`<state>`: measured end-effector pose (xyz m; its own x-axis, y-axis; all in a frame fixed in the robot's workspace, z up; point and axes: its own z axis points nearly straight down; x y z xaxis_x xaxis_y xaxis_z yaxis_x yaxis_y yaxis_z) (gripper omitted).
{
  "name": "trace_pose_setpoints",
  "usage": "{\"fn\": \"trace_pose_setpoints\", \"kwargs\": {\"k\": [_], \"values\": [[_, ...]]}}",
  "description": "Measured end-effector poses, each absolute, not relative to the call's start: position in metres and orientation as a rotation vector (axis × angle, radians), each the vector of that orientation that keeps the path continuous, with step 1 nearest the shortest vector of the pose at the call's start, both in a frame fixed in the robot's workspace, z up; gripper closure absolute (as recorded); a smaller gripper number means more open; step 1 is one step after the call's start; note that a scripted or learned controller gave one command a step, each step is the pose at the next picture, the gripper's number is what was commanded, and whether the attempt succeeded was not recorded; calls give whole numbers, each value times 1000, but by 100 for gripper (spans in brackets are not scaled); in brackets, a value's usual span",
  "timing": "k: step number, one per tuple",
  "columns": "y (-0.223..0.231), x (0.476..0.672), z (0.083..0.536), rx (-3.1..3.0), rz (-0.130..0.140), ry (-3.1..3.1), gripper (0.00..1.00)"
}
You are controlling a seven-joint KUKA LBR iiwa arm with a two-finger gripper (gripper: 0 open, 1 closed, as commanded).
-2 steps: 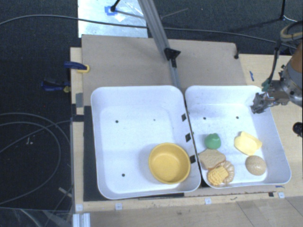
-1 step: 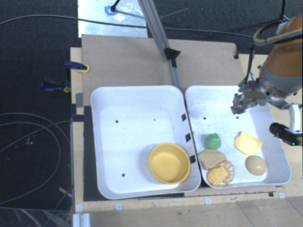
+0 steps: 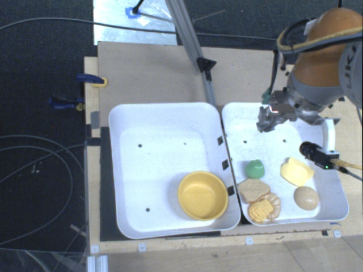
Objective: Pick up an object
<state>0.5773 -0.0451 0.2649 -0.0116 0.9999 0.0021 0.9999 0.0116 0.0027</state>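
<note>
The left bin [image 3: 164, 146] at frame centre holds only a yellow bowl [image 3: 202, 195], while the right bin [image 3: 283, 135] crowds its lower end with small toy foods. My pincer [image 3: 266, 120] hovers over that bin's bare upper part, grip unreadable; the green piece [image 3: 255, 168] just below looks the likeliest pick

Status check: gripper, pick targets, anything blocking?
Gripper above right bin, far end. Green piece, toast, corn at near end, untouched. No obstruction.
</note>
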Motion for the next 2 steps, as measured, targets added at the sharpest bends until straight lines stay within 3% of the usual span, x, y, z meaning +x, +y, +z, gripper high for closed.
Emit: {"fn": "trace_pose_setpoints", "kwargs": {"k": [2], "values": [[60, 593, 256, 2209, 6, 2234, 100]]}}
